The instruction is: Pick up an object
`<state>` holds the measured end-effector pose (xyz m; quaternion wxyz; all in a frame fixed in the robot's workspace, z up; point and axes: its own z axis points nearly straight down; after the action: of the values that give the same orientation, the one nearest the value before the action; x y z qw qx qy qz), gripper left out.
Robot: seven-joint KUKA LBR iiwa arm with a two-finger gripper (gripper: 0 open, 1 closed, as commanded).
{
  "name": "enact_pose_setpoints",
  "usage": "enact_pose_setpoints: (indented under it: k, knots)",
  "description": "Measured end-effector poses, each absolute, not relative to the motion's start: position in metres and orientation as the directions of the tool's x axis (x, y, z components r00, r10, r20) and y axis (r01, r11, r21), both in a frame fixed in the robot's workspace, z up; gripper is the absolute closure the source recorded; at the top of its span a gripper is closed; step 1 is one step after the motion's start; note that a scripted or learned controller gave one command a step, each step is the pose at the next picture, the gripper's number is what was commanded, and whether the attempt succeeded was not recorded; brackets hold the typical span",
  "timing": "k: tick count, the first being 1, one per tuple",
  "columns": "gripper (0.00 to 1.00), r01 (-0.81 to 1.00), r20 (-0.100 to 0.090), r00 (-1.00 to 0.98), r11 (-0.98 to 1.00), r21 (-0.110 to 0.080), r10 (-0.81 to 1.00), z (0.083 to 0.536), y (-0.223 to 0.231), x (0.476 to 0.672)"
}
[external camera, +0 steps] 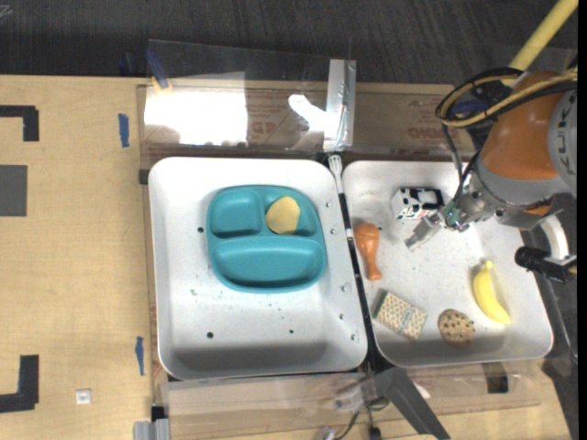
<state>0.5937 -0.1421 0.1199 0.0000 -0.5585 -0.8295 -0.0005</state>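
In the right bin (527, 346) lie several small items. A black-and-white toy (415, 200) sits near the back, an orange drumstick (369, 248) lies by the left wall, and a yellow banana (491, 293) lies at the right. A speckled cracker (401, 314) and a brown cookie (456, 325) rest near the front. My gripper (425, 226) hangs low over the bin's back middle, just right of and below the black-and-white toy, close to it. I see nothing clearly held in it.
The left bin (174, 273) holds a teal divided plate (266, 262) with a yellow round item (283, 214) in its upper right compartment. A clear plastic wall (339, 108) stands behind the bins. Cables (472, 99) loop above the arm's orange band (518, 149).
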Motion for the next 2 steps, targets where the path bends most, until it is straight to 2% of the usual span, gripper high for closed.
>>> enact_pose_setpoints:
  k: [1,2]
  knots:
    - [0.00,1.000,0.000,0.017,-0.017,0.007,1.000,0.088,-0.112,0.526]
    - [0.00,0.922,-0.003,-0.387,0.387,0.006,0.922,0.187,-0.089,0.570]
